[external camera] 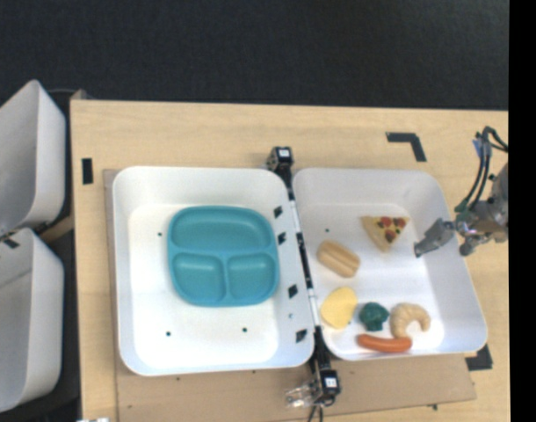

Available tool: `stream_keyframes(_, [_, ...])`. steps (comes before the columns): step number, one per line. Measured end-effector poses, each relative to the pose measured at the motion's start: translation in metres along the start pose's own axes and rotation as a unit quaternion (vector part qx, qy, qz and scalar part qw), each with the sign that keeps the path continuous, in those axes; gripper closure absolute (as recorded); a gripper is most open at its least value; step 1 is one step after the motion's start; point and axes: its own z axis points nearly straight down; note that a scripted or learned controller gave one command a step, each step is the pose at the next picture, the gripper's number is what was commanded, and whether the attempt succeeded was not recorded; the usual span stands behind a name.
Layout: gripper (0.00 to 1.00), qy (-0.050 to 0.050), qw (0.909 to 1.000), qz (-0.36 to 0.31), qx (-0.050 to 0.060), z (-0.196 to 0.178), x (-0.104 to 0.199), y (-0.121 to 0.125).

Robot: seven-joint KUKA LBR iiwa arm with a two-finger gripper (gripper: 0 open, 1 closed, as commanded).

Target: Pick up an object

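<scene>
Wood bench [206,134] w/ dark floor [250,33]

Open floor between pizza slice [385,229] and croissant [409,318].

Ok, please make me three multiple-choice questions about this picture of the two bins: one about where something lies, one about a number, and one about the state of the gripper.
1. Where does the teal divided plate lie?
A. in the left bin
B. in the right bin
C. on the bare bench

2. How many toy food items lie in the right bin?
A. three
B. six
C. nine

3. What is between the fingers of the gripper?
A. the pizza slice
B. the sausage
C. nothing

Answers:
1. A, since the plate rests in the middle of the left bin.
2. B: pizza slice, bread roll, yellow piece, green piece, croissant and sausage.
3. C, as the fingers stand apart at the bin's right rim with no item between them.
</scene>
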Motion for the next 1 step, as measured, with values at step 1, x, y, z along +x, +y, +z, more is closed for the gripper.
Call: stream_keyframes(1, [0.0, 0.0, 1.0, 0.002, 0.002, 0.0425, 0.0009, 0.0021])
